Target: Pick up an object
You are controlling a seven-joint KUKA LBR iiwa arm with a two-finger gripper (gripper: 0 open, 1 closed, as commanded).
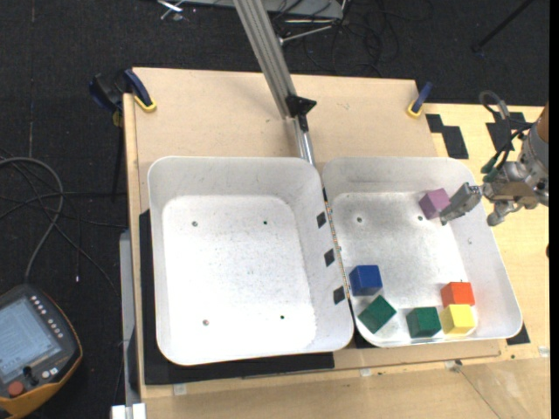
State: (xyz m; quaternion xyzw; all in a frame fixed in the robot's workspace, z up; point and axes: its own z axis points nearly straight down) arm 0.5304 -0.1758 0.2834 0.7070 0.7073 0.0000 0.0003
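The right bin holds six blocks: one purple block near its far right wall, one blue, two green, one orange, one yellow. The gripper hangs spread wide just beside the purple block, gripping nothing.

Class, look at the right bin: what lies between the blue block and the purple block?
Nothing: in the camera view, the stretch from the blue block up to the purple block is bare, speckled floor of the right bin.
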